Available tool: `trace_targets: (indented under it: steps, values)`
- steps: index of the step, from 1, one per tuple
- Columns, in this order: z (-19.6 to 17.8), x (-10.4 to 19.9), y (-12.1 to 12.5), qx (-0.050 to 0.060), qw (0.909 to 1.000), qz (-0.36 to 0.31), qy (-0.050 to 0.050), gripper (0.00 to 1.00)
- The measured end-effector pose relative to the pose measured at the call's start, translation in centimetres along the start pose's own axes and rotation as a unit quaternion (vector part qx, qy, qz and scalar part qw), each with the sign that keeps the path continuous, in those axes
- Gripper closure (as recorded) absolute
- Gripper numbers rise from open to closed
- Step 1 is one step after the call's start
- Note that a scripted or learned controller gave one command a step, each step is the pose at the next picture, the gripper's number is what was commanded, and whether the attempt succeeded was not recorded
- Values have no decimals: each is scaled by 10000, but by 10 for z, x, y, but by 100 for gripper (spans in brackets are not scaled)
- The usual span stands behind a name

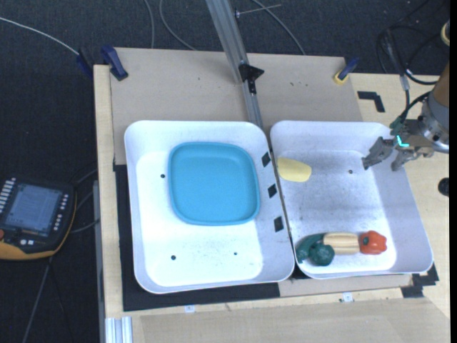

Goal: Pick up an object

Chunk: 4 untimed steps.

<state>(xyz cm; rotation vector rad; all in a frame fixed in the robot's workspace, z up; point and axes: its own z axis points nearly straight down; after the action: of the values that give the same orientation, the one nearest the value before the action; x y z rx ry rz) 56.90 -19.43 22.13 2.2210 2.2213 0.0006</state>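
The tool [385, 154] is hovering wide open and holding nothing at the right bin's [407, 213] far right edge — the approach step. Nearest candidate — the yellow piece [293, 169] lying at the bin's far left; reaching it is calling for a leftward descent.

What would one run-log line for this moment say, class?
phase: approach | end effector: open, holding nothing, over right bin far edge | right bin: yellow piece, green, tan, red items | left bin: blue plate

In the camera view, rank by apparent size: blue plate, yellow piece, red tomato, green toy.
1. blue plate, far largest.
2. yellow piece and green toy look alike; not ranking them.
3. red tomato, slightly smaller.
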Motion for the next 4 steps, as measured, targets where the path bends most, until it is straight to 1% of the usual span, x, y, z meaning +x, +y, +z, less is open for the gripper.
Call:
trace_targets:
  steps: [1, 2, 3, 4]
  values:
    - [0, 0, 0, 1, 10000, 0, 0, 0]
    - [53, -1, -11, 23, 10000, 2, 6, 0]
    - [106, -4, -11, 25, 10000, 2, 7, 0]
    - [127, -4, -11, 10, 10000, -1, 2, 0]
